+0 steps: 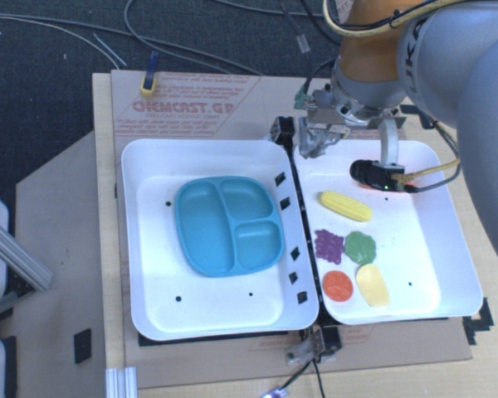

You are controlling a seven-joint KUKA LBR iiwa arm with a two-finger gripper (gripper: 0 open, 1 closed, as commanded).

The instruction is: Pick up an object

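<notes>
Hovering near the right bin [448,247] far rim, beyond the corn [345,206]: gripper [318,139], jaws' state indiscernible.

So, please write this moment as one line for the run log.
gripper: above right bin far-left corner, holding nothing seen | corn, grapes: in bin | blue tray: left bin

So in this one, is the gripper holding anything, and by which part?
Nothing is seen held. The gripper sits at the right bin's far-left corner, apart from the yellow toy corn cob and the other toy foods.
</notes>
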